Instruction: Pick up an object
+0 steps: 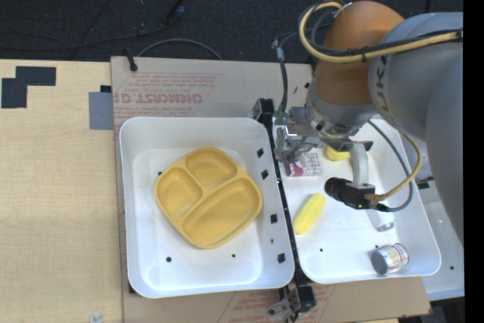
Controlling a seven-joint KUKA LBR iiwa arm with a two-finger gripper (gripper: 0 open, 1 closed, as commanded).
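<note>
Right under hand [291, 151], pink-white packet [304, 164] sits at right bin's [423, 253] left wall. Can't tell hand's opening or if it's got anything. Packet looks light, flat, kinda crinkly, so pinch across edges. Print unreadable. Corn [308, 213] just below hand, can [390, 258] further off.

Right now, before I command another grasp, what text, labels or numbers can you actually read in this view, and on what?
Red print on the brown cardboard sheet under the bins: upside down, illegible.
Small pink-and-white printed packet in the right white bin: too blurred.
Small cylindrical can's label: too small.
</note>
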